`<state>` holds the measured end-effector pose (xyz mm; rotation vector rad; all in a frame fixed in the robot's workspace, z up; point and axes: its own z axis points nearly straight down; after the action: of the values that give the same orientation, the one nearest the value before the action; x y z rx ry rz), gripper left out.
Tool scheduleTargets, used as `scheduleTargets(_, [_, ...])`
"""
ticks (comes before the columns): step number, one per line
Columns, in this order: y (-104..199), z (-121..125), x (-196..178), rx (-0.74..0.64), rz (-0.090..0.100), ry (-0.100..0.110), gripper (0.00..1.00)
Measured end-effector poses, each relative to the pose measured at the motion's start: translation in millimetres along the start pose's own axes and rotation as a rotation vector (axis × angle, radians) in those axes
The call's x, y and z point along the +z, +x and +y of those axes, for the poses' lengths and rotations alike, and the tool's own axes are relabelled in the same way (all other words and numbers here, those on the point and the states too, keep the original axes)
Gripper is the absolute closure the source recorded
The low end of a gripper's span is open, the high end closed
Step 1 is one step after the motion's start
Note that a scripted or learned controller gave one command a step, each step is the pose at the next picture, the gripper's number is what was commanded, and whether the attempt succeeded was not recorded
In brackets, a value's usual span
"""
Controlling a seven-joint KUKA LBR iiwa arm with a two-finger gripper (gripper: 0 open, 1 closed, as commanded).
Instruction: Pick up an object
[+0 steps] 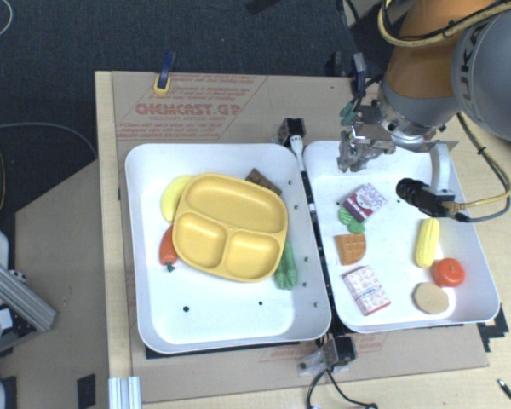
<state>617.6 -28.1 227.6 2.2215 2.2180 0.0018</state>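
camera view, looking down: the left bin [230, 309] holds a smooth, glossy yellow tray [230, 227] with three rounded compartments. a yellow curved piece [172, 196] and a red-orange piece [167, 249] peek out from under its left edge, and a crinkly green piece [286, 268] shows at its right. over in the right bin [396, 245] lie a pink-patterned box [364, 201], a flat toast-brown wedge [350, 247], a second patterned box [367, 289], a bumpy yellow corn cob [427, 241], a shiny red tomato [448, 272] and a tan disc [431, 298], every one on the bin floor. the arm [434, 49] leans in from the right, wrist pointing down, with the metal gripper [356, 153] over the right bin's far left corner, just beyond the first box. wide or narrow? cannot tell.
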Motion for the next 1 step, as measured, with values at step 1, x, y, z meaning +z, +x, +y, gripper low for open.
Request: scheduleTargets(1, [4.0, 0.5, 8.0, -0.002, 0.001, 0.005, 1.0])
